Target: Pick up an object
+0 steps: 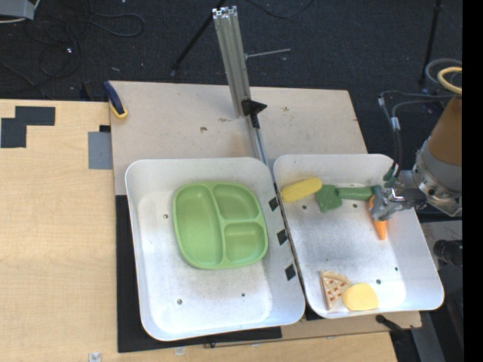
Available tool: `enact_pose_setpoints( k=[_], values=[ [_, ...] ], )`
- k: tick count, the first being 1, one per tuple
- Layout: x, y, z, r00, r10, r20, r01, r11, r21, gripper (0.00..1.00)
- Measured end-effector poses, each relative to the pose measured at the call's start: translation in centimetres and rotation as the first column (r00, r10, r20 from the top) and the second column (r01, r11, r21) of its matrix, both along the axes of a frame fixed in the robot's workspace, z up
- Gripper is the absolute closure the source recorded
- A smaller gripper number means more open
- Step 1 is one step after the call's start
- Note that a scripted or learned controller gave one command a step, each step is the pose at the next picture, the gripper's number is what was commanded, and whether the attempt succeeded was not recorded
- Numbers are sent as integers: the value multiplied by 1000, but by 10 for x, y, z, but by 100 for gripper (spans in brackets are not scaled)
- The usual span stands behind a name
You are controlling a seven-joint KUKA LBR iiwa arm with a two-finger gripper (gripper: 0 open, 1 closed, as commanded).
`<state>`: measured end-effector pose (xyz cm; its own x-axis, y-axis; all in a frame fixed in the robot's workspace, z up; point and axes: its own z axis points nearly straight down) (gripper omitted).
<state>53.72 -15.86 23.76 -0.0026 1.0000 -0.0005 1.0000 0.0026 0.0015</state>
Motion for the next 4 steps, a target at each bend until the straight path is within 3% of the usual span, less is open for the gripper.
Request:
enact_pose_setpoints(
  k=[2,4],
  values=[
    [-7,105,-23,1000,2,-5,-2,1000,3,100],
    [-11,206,-21,1000,2,-7,-2,1000,2,100]
  ],
)
